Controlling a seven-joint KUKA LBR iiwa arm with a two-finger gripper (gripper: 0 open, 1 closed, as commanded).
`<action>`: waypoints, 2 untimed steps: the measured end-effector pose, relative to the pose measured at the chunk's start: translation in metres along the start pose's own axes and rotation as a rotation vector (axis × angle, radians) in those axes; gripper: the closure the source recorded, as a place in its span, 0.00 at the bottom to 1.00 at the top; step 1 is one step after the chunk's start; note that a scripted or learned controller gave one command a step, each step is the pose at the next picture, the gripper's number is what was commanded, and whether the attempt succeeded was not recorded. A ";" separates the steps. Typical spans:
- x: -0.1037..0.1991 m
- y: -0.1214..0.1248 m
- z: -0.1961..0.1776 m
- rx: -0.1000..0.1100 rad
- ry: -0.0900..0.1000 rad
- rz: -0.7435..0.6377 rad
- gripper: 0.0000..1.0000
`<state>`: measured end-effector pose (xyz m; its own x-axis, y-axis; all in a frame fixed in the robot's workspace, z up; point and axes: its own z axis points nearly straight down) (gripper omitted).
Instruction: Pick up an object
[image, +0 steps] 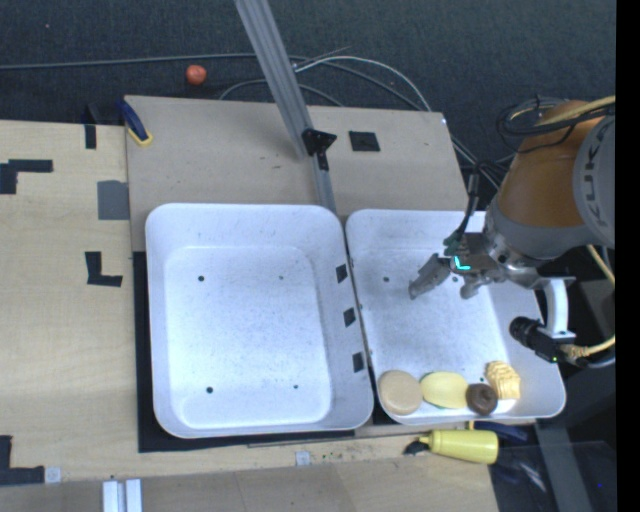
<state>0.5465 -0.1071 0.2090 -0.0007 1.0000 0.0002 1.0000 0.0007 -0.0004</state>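
Several small objects lie along the front edge of the right bin (400, 250): a tan round disc (400, 392), a pale yellow oval piece (443, 389), a dark brown ring (482, 399) and a yellow ridged piece (503, 378). My gripper (442, 290) hangs over the middle of the right bin, well behind these objects. Its two fingers are spread open with only bare bin floor between them. The grey and orange arm comes in from the right.
The left bin (240, 320) sits beside the right one, sharing a raised rim. A yellow tool (465, 445) lies on the bench just in front of the right bin. A slanted metal pole (290, 90) stands behind the bins. Cables trail at the right.
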 end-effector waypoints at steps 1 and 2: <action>0.000 0.000 0.000 0.000 0.000 0.000 0.00; -0.003 0.003 0.061 0.005 0.000 0.000 0.00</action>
<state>0.5493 -0.1104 0.1476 -0.0003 1.0000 0.0004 1.0000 0.0003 -0.0059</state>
